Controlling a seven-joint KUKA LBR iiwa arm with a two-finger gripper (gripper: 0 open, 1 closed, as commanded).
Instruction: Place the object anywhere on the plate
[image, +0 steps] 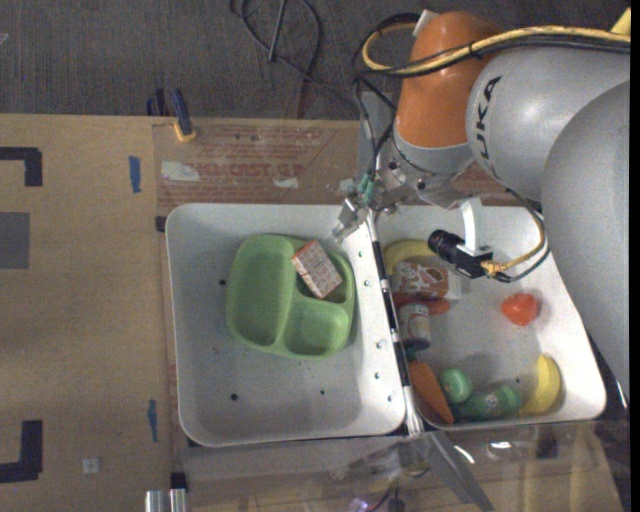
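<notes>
A green divided plate lies in the left bin. A small reddish-and-beige patterned box rests tilted on the plate's upper right part, across the ridge between compartments. My gripper hangs above the bin's top right corner, beside the wall between the two bins. It is just up and to the right of the box and apart from it, with nothing seen in its grasp. The grey arm with its orange band comes in from the upper right.
The right bin holds a banana, a snack packet, a small can, an orange carrot, green items, a yellow fruit and a red-orange fruit. Bare white floor lies below and left of the plate.
</notes>
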